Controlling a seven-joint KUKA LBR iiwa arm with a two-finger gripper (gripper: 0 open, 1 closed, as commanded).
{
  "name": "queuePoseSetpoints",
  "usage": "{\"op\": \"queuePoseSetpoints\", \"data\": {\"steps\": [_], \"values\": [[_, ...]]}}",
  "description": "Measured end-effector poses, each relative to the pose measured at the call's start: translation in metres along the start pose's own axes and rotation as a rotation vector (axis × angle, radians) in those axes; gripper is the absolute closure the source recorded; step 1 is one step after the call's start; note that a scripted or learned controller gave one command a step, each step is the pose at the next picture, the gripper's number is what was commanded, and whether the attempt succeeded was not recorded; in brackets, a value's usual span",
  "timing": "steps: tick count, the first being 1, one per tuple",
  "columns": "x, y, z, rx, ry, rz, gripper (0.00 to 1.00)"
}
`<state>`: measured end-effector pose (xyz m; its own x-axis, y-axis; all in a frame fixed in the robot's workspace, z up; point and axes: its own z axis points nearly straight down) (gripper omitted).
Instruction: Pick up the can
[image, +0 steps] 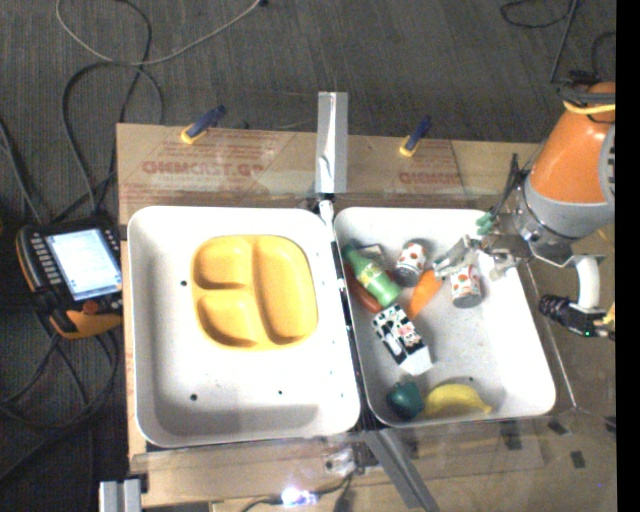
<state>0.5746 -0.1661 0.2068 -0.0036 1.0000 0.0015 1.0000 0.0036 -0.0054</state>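
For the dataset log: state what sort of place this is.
Probably a robotics lab test bench, not a kitchen: two white bins sit on a board held by clamps, cables trail over grey carpet, and a control pendant lies beside toy food such as a banana.

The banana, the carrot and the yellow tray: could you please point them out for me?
banana (458, 400), camera view, middle of its curved body.
carrot (426, 290), camera view, middle of its orange length.
yellow tray (256, 290), camera view, ridge between its compartments.
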Motion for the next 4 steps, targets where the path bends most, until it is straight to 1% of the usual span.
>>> {"op": "queuePoseSetpoints", "data": {"steps": [1, 2, 3, 4], "values": [[-0.051, 0.006, 0.022, -0.001, -0.002, 0.032, 0.00], [-0.045, 0.043, 0.110, -0.007, 0.005, 0.090, 0.00], [-0.045, 0.042, 0.105, -0.001, 0.002, 0.089, 1.00], [-0.008, 0.067, -0.019, -0.001, -0.005, 0.220, 1.00]]}}
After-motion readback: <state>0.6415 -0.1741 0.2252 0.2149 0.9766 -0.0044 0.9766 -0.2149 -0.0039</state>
